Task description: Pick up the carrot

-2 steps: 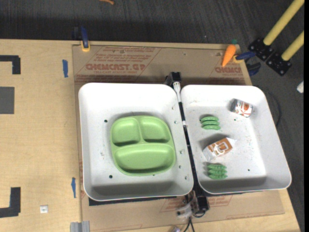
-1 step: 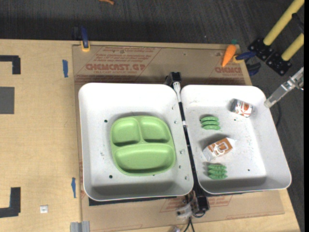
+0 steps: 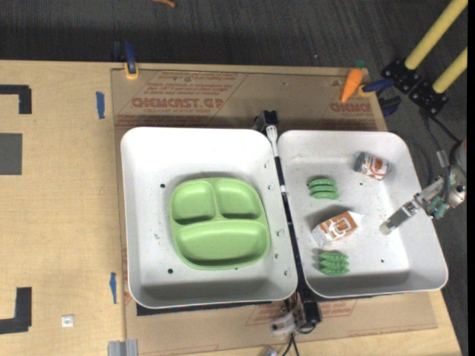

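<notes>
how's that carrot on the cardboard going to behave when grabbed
The carrot looks like a small stiff toy, probably light. Its tapered, rounded body may roll or slip from the claw. It lies outside the right bin, beside a blue clamp.

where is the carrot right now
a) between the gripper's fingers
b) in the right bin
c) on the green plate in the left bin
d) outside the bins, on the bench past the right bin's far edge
d: the carrot lies on the bench beyond the right bin, well away from the gripper.
</notes>
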